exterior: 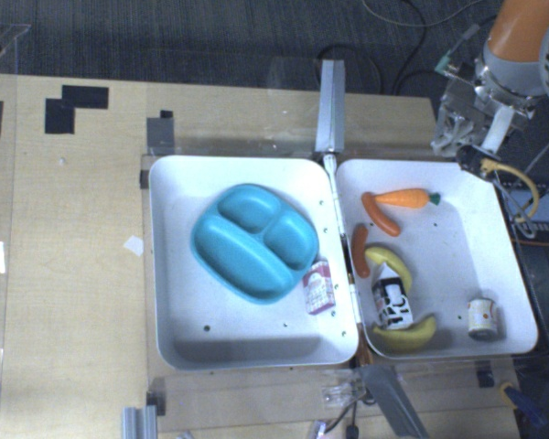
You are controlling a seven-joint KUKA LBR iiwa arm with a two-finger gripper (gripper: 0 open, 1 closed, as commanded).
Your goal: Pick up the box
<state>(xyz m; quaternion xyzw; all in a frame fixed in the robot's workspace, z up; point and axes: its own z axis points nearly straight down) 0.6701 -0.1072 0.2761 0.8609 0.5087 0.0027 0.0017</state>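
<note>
Claw point(467, 133) is hanging over the back edge of the right bin point(517, 273), near its far corner. From this slant I cannot tell how far it is open; I am seeing nothing caught in it.

Box point(319, 286) is lying in the left bin point(169, 263), at the right wall, just beside the blue plate point(254, 240) and perhaps touching its rim. It is a small pink-and-white carton, long axis running roughly front to back, slightly tilted. So I am sitting well apart from it, across the divider.

Handling, as judgement: I am expecting it to be light, thin card, stiff enough along its edges but giving on the broad faces if squeezed hard. The printed surface is probably smooth, so a shallow pinch is likely to slip.

Grip plan: I am favouring the two long sides, closing across the short width at mid-length. Room is tight: wall on one side, plate on the other. A nudge may skate it under the plate's lip or jam it against the wall.

Caution: a black-and-white pack point(393, 305) is lying among the bananas point(404, 335) in the right bin and is also looking boxy. I am taking the pink carton as the target.
</note>
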